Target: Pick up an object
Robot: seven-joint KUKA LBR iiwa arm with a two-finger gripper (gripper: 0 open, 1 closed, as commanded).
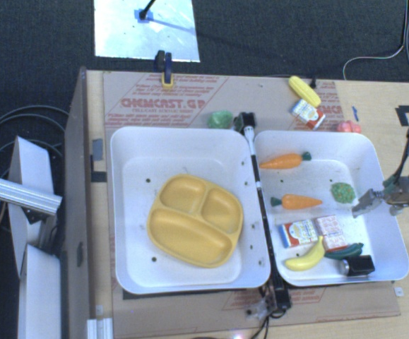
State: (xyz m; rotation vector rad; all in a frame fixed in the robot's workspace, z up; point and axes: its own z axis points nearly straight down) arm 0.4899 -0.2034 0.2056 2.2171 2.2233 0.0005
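Gripper [368, 202] sits at the right edge of the right bin [395, 249], low over its floor; whether the claw is apart or together I cannot tell (too small and blurred). Nothing visible between its tips.

Step in hand, by my reading: the approach, before any grasp. No object is lifted yet.

Right bin contents: upper carrot [283, 161] near the top wall; lower carrot [299, 202] mid-bin; green lump [342, 192] just beside the gripper, the nearest candidate; two small cartons [316, 232] side by side; banana [305, 257] touching the cartons' lower edge; a dark item [354, 263] by the bottom wall.

Next move likely calls for a short shift left onto the green lump, then descent and closing.

Room: open floor lies around the lump and between the carrots, so a straight drop looks clear. The lower corner is crowded (cartons, banana and dark item packed close), a poor place to wedge a claw. The right wall is close behind the gripper. Left bin [130, 189] holds a yellow tray [194, 219].
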